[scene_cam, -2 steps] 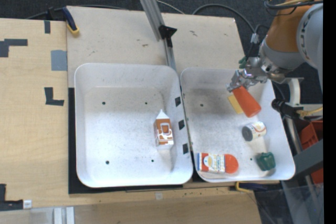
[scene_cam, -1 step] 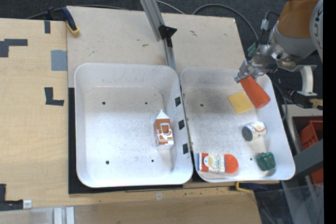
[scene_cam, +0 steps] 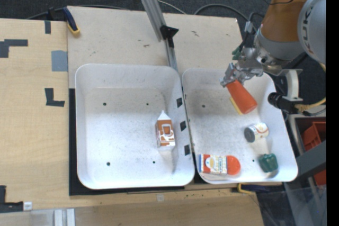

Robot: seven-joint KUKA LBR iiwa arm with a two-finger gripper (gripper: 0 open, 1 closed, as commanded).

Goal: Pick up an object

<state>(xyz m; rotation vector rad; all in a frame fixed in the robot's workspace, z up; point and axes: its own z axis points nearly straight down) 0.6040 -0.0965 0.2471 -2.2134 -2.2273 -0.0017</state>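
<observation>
The gripper [scene_cam: 233, 75] hung above the right bin [scene_cam: 212, 119] with its fingers pinching the upper end of the orange cup [scene_cam: 242, 97], whose long axis slanted down and rightward away from the fingers, clear of the bin floor.

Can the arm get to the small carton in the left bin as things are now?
Probably yes. The carton stands alone near the left bin's right wall, nothing over it. But the gripper appears occupied with an orange cylinder above the right bin.
</observation>
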